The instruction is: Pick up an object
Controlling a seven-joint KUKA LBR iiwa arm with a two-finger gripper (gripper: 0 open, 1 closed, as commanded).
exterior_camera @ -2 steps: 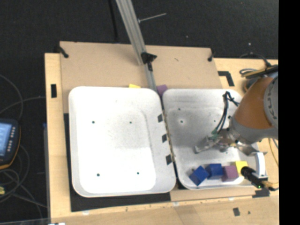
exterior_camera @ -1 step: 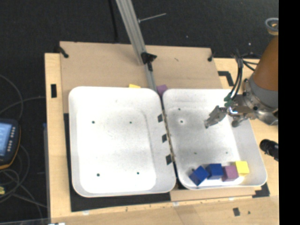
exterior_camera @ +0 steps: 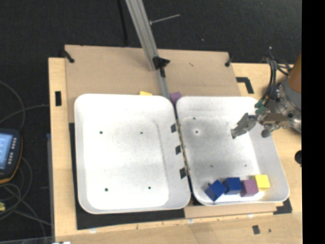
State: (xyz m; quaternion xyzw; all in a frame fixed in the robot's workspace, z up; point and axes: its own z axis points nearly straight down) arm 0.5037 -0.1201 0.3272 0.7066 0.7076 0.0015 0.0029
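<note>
Camera view. Grey arm enters from the right, its two-finger gripper [exterior_camera: 252, 127] hanging above the upper right part of the right shallow white bin [exterior_camera: 213, 111]. Fingers [exterior_camera: 240, 128] spread apart, nothing between them. Right bin, near edge: two blue blocks [exterior_camera: 224, 187], a purple block [exterior_camera: 249, 187], a yellow block [exterior_camera: 262, 181], touching in a row. Left shallow white bin [exterior_camera: 127, 151] sits alongside on the tan worktop [exterior_camera: 111, 67].

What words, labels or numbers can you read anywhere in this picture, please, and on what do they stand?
None can be read.
The handheld screen at the left edge glows, but its content is too small and blurred.
The bins, blocks and bench bear no visible lettering.
</note>
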